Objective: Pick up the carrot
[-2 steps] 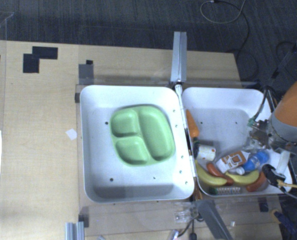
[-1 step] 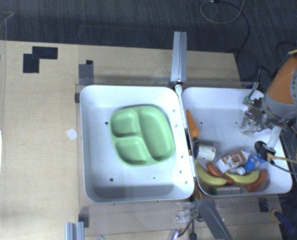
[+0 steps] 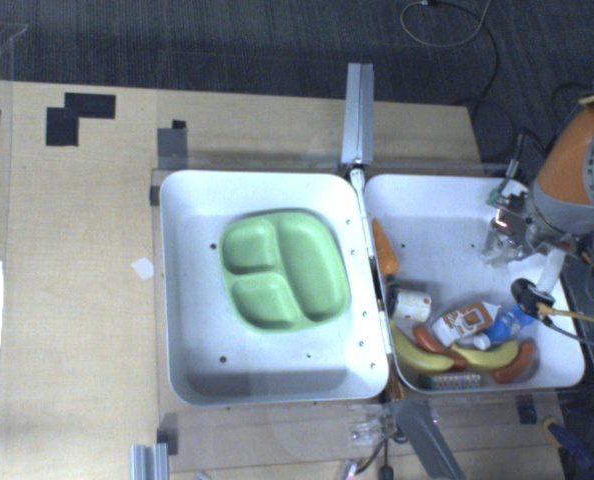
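Grip state unreadable: the gripper is small and blurred at this angle, can't tell if it's released or clenched, and nothing is visibly caught in it. It sits over the right bin, at the bin's right side and in the upper half, close to the right wall. Grey arm with its orange band comes in from the right edge behind it. Carrot is on the opposite side of the same bin: lying on the floor hard against the left wall, just beside the divider between the two bins, long axis running roughly along that wall, orange, thicker end toward the bottom of the view. Carrot and gripper are well apart, with bare white bin floor between them. Rest of the clutter is bunched along the near edge of the right bin: a small white carton just below the carrot, an orange-and-white packet beside it, a blue item to its right, two bananas lying end to end along the near wall, and red sausage-shaped pieces tucked among them. None of it touches the carrot as far as I can see; the carton is near it. Left bin holds a green three-compartment plate, roughly centred, sitting flat.
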Motion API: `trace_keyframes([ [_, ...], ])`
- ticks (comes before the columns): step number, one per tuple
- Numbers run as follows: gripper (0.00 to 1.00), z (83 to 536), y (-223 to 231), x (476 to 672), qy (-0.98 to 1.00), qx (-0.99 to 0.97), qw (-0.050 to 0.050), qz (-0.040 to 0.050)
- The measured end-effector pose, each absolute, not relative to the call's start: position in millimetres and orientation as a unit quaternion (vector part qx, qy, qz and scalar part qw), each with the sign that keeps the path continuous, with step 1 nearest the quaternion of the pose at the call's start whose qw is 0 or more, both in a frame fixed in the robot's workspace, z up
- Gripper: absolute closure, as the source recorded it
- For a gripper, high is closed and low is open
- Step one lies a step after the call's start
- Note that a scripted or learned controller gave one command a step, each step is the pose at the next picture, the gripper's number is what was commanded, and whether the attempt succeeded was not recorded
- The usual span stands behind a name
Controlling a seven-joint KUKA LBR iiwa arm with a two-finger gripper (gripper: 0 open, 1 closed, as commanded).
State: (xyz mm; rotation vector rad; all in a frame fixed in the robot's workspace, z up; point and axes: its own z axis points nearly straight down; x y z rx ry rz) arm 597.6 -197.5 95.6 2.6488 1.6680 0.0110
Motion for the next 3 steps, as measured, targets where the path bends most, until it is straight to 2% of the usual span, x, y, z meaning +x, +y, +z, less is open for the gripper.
trace_keyframes([
  [1, 0.0, 95.4, -196.2, 598.0, 0.533, 0.846, 0.005, 0.0043],
  [2, 1.0, 103.2, -196.0, 599.7, 0.537, 0.844, 0.005, 0.0037],
  [3, 1.0, 86.6, -193.6, 637.5, 0.51, 0.86, 0.003, 0.0022],
])
